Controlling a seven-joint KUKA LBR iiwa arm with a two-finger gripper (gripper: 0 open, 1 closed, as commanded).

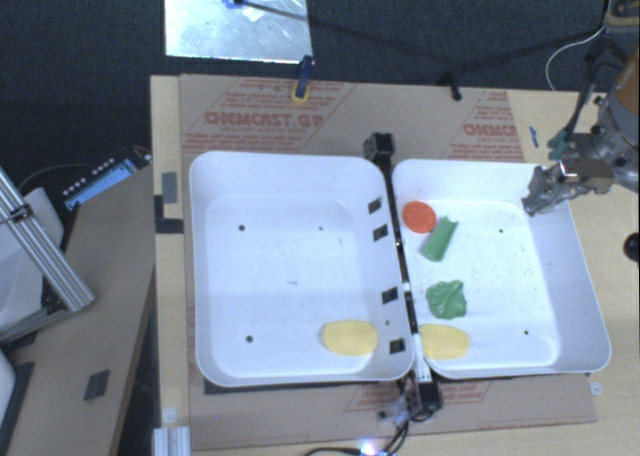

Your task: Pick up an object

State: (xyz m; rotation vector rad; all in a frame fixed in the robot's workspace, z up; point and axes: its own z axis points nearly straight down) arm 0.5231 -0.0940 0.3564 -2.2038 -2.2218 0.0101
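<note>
Hand poised at the right bin's far corner

Lettering in red, "CHEMCAST GP", runs across the brown cardboard sheet [262, 114] that lies under both bins; a second print of it sits beyond the right bin, too slanted to read fully. The landmark here is the black hinged divider [397, 274] where the two shallow white plastic bins meet.

Right of that divider, in the right white bin [570, 284], a flat round orange piece [418, 214] lies close to the divider at the far end. A long green block [439, 239] is just beside it, tilted. Nearer the camera sits a crumpled green leafy piece [446, 299], then a yellow oval piece [444, 341] touching the divider's near end. Left of the divider, in the left white bin [250, 274], a second yellow oval piece [349, 337] rests near the front wall.

The grey metal hand [545, 192] hangs well right of the divider, over the right bin's far right corner, apart from every piece. Whether its fingers are wide or narrow I cannot tell; nothing shows between them.

The worktop [110, 274] is pale wood. Beyond the cardboard lie dark carpet and a shiny silver sheet [238, 4].
</note>
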